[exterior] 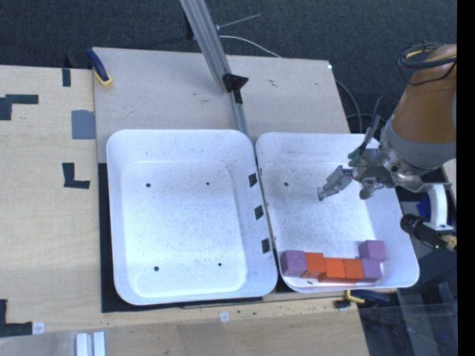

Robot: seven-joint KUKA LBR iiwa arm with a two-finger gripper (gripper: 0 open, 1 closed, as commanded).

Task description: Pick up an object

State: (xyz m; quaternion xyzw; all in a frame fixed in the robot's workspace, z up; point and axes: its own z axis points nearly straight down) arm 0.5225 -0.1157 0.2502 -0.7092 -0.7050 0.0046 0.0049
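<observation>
Along the front wall of the right bin (297, 148) lies a row of small blocks: a purple block (294, 262) at the left end, orange blocks (335, 268) in the middle, and two more purple blocks (372, 258) stacked at the right end. My gripper (346, 190) hangs over the middle of that bin, well behind the row. Its two fingers are spread apart and open, and nothing sits between them. The grey and orange arm (424, 117) reaches in from the right.
The left bin (178, 213) sits beside the right one, and black clips (259, 212) mark the shared wall. A slanted metal pole (211, 39) rises behind the bins. A yellow-handled tool (99, 68) lies at the back left of the bench.
</observation>
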